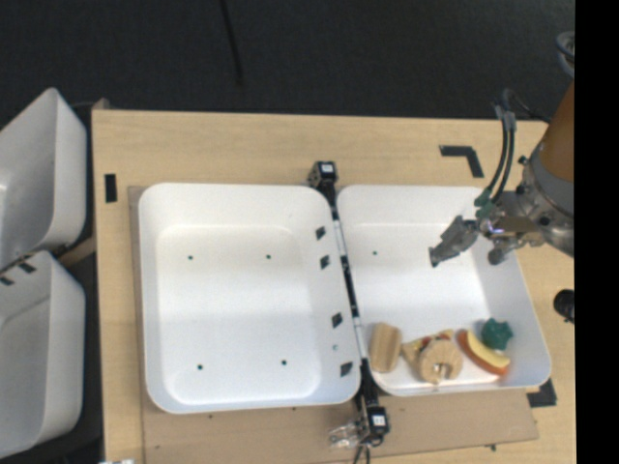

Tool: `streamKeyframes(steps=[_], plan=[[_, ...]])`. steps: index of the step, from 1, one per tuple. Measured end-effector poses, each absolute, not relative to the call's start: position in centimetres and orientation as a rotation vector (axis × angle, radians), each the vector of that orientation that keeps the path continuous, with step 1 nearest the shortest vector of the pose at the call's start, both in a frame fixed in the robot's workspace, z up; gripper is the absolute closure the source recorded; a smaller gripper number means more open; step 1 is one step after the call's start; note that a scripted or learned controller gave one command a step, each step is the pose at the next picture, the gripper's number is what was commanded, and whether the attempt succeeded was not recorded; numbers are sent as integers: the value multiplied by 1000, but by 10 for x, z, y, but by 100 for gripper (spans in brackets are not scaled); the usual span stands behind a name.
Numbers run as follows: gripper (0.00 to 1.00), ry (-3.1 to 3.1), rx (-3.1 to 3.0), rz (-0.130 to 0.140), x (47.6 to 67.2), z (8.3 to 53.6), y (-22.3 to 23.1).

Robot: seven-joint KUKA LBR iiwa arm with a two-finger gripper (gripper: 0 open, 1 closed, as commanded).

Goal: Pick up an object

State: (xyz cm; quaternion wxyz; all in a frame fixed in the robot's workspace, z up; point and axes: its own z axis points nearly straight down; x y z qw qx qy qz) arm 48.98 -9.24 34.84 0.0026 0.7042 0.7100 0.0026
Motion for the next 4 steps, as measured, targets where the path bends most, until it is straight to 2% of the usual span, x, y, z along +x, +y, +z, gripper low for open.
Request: streamKeyframes(steps=[1, 2, 3, 4], plan=[[0, 2226, 2212, 4, 491, 355, -59], [100, 2224, 2211, 5, 492, 366, -61], [100, 2229, 2219, -6, 500, 275, -33], [100, 2209, 2223, 0, 526, 298, -117]])
